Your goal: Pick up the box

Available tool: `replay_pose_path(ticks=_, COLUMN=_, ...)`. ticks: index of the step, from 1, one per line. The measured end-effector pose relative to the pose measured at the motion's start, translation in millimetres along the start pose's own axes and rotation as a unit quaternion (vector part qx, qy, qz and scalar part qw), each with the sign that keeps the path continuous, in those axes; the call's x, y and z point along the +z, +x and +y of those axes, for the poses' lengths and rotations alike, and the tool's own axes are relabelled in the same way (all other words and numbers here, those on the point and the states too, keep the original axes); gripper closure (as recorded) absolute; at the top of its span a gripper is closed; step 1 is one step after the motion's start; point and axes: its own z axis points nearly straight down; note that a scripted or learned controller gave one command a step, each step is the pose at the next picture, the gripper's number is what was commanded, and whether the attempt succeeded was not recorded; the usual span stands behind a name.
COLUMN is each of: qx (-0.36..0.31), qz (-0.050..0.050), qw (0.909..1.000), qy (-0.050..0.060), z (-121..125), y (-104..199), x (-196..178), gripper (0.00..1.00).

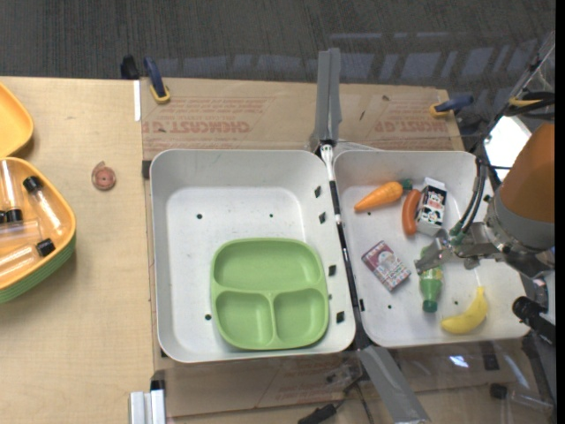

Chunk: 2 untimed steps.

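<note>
We are working the approach step: the 2-finger gripper is hanging low over the right white plastic bin, beside the small green plastic bottle. Whether it is open or closed, we cannot tell; nothing is showing as held.

The small flat red-and-white box is lying flat on the right bin's floor, left of the gripper, close but apart. A white carton with black print is sitting farther back by the orange toy carrot and a red toy pepper; we are judging the red box the likelier target. The yellow toy banana is lying near the bin's near right corner.

To do this well, we are advising shifting left, centring over the box, spanning its short side, and keeping clear of the bottle.

The left white bin is holding a green 3-compartment plate. Both bins are sitting on brown cardboard clamped to a light wooden bench; grey carpet is lying beyond.
</note>
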Motion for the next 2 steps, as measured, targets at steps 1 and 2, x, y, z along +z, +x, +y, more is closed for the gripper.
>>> replay_pose_path(ticks=1, qx=-0.102, qz=-0.001, qw=0.9948, qy=-0.004, z=50, y=23, x=87, gripper=0.0)
replay_pose_path(ticks=2, qx=-0.1, qz=-0.002, qw=0.995, qy=-0.006, z=51, y=22, x=77, gripper=1.0)
